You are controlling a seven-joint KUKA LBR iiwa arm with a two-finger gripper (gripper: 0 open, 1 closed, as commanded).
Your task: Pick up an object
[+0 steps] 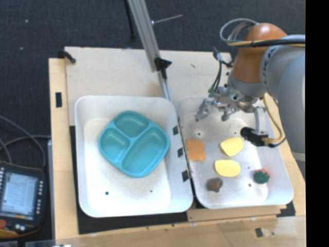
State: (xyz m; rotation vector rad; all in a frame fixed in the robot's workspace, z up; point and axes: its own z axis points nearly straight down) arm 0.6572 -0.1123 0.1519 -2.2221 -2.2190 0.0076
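Note:
My gripper (pixel 212 112) hangs over the far left part of the right bin (pixel 277 189), fingers spread open with nothing between them. In that bin lie an orange square piece (pixel 195 150), two yellow pieces (pixel 232 146) (pixel 226 168), a brown lump (pixel 215 184) and a small green and red item (pixel 261 176). The orange square is just in front of the gripper, apart from it. The yellow pieces lie to its front right.
The left bin (pixel 92 189) holds a teal divided plate (pixel 134 143). A slanted metal rail (pixel 146 30) runs from the top down to between the bins. The grey arm with its orange band (pixel 257 53) fills the upper right. A black cable (pixel 262 137) trails over the right bin.

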